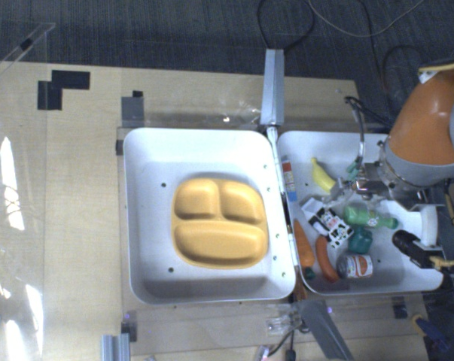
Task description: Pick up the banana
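Gripper (360,180) hovering low over right bin (407,280), finger spread impossible to tell, holding nothing visible.
One banana (322,174) is lying at the gripper's nine o'clock, long axis running eleven to five; one yellow tray (219,222) is sitting in left bin (144,224), two bins total.

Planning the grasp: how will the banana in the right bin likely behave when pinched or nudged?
The banana looks small and smooth, probably a light, rigid toy, so it may slip from a shallow pinch. Its curved shape suggests it would pivot when nudged. It lies near the right bin wall by a bottle, so it could slide against them.
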You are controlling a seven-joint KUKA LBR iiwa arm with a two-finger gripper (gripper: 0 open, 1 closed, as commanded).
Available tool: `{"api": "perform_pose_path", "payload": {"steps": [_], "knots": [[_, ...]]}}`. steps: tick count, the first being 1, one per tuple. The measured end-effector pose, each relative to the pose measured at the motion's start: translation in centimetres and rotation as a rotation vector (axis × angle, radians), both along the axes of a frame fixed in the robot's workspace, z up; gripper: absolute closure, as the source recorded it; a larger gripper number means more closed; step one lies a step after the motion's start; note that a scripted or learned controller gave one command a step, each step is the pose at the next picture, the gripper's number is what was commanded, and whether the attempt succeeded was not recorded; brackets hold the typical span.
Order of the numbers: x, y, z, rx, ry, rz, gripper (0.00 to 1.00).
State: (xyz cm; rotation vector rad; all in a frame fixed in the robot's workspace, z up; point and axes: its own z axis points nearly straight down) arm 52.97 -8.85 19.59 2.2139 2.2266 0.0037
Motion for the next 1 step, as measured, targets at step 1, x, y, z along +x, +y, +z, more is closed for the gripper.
{"api": "perform_pose_path", "payload": {"steps": [1], "knots": [[2.39, -0.17, 4.52, 0.0, -0.002, -0.242, 0.0]]}}
